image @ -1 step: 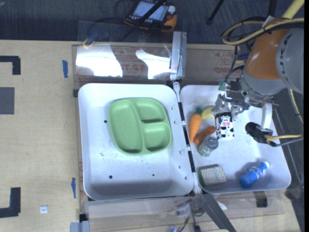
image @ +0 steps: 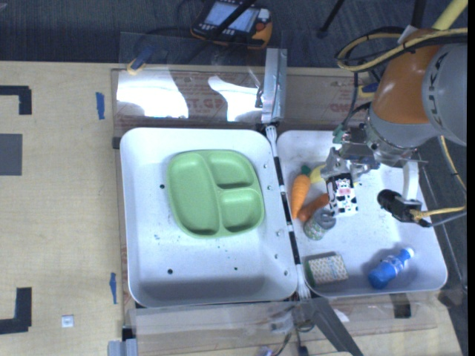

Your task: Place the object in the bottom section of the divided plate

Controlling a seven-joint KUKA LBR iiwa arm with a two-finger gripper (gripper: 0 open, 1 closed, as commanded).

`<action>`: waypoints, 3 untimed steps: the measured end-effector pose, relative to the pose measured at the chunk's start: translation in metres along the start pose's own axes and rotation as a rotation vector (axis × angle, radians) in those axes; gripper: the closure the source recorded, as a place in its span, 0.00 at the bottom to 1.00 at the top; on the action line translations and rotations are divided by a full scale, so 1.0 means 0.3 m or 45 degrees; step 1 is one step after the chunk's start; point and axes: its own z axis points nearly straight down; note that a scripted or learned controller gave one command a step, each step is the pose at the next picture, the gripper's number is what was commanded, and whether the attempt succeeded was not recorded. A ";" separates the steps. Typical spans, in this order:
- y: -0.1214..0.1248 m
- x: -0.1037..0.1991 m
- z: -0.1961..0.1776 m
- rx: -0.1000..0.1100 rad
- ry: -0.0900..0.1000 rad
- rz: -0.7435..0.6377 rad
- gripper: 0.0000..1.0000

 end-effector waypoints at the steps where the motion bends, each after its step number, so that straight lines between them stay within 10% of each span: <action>1: 0.178 0.235 -0.211 -0.004 -0.001 0.238 1.00; 2: 0.179 0.235 -0.212 -0.004 0.000 0.238 0.00; 3: 0.180 0.242 -0.247 -0.008 -0.002 0.233 1.00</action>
